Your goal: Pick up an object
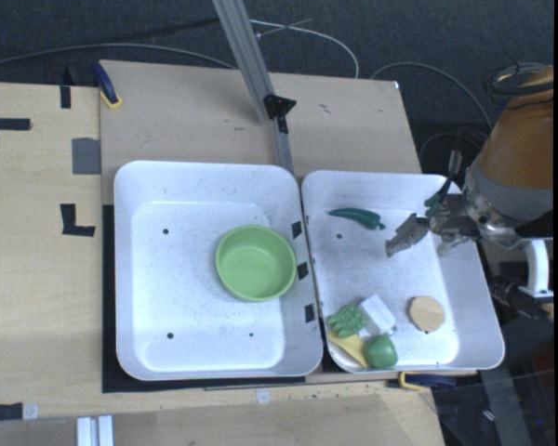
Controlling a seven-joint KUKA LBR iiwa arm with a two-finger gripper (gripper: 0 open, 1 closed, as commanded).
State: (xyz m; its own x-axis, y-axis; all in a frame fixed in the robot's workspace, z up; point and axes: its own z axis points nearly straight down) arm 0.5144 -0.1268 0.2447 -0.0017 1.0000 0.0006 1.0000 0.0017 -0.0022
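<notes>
I see my claw (pixel 402 238) hanging over the right bin (pixel 465 277), its fingers spread apart with nothing between them; a green pepper (pixel 356 216) lies just left of it. A tan round piece (pixel 427 313), a white block (pixel 378 313) and green items (pixel 379 351) crowd the near corner; the left bin (pixel 167 249) holds a green bowl (pixel 255 263)

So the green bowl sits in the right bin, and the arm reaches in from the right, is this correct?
Not quite: the camera view shows the green bowl in the left bin, not the right bin. The rest holds: the arm does reach in from the right.
</notes>
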